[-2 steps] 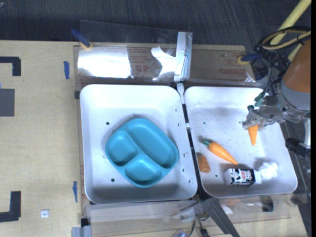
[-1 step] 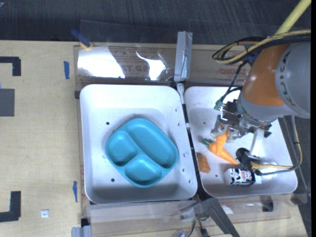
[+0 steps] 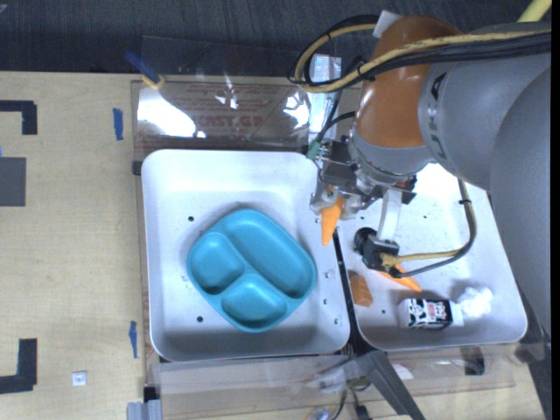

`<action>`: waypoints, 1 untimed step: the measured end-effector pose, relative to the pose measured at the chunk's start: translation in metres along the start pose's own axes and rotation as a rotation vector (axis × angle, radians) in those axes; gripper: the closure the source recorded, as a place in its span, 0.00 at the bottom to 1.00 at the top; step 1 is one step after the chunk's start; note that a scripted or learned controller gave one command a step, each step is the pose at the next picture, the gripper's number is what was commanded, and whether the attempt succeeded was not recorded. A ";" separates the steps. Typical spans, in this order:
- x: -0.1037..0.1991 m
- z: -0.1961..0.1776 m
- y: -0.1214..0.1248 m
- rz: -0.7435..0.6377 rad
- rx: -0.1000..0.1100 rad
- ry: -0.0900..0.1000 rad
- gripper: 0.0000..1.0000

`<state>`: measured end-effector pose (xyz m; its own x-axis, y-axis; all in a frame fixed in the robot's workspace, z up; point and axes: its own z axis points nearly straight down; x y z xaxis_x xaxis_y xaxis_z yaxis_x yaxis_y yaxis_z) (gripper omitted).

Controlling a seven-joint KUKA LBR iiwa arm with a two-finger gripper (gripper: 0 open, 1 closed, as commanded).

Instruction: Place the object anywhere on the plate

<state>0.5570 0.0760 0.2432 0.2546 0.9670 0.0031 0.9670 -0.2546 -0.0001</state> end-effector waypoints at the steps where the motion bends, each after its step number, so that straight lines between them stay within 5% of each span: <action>1: 0.014 0.079 -0.058 -0.056 0.009 -0.007 1.00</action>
<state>0.5048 0.1041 0.1643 0.2005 0.9797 -0.0037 0.9796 -0.2005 -0.0093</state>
